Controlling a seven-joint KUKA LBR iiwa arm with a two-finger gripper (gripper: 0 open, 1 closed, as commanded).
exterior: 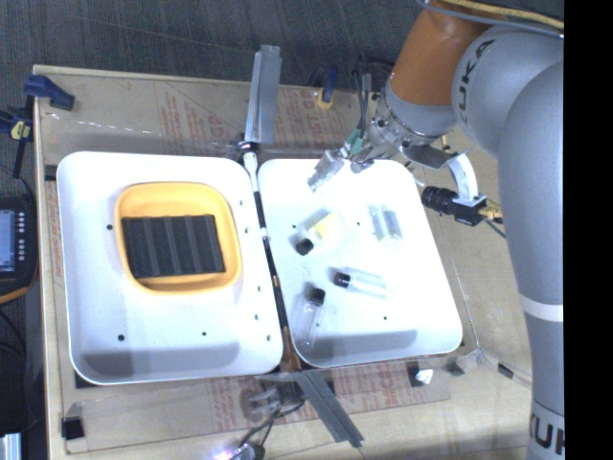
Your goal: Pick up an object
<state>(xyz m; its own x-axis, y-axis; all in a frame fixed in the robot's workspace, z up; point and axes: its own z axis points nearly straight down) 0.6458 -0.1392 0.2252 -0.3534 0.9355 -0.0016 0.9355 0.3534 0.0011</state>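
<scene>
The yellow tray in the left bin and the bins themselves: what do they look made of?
Yellow tray: likely moulded plastic, soft sheen, rounded corners, with a dark ribbed insert, possibly rubber or foam. Left bin and right bin: smooth white plastic, judging by rounded edges.

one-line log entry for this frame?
task: pick up an object | gripper: above far edge of right bin, nothing seen between fingers | right bin: small clear vials | left bin: yellow tray with dark insert

Right bin (436, 329) open overhead, small vials (359, 280) scattered, bare floor between
</scene>
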